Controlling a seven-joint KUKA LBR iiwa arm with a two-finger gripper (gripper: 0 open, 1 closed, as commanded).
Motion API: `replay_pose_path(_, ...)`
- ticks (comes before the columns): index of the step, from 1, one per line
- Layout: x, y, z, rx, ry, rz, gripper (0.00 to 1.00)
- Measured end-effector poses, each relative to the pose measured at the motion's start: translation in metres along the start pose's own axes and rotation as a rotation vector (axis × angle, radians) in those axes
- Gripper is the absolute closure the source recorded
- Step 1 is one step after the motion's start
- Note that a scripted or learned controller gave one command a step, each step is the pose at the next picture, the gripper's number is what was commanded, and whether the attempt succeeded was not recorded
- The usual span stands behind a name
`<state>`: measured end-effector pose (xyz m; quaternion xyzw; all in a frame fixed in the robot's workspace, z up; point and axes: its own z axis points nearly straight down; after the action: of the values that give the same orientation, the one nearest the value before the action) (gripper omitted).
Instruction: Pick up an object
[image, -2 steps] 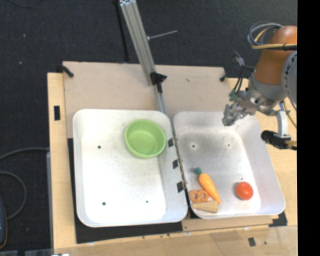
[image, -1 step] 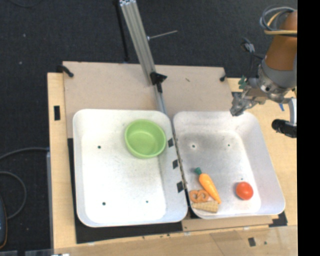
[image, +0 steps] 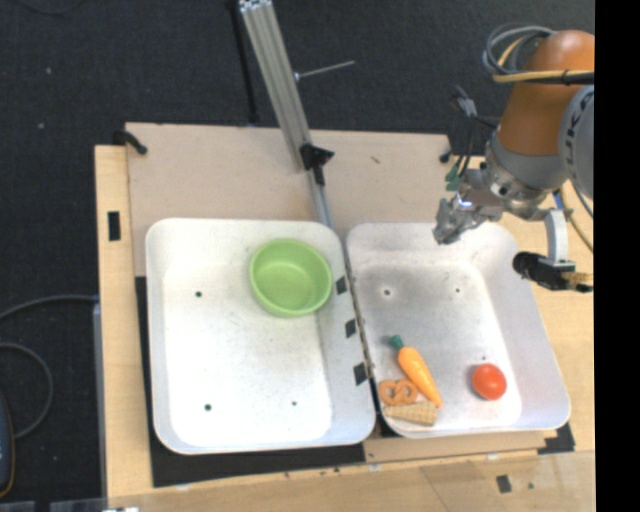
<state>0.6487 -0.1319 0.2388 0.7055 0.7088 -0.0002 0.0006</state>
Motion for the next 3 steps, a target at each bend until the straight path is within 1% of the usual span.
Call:
replay_pose_path(1,0.045,-0.028,0.002,0.001,0.001,0.000,1.00)
replay_pose_path(2,0.095,-0.047,0.010,0.001,0.001,-0.001,1.00)
replay_pose_path(3,0.133,-0.066,0.005,0.000,0.003,0.001,1.00)
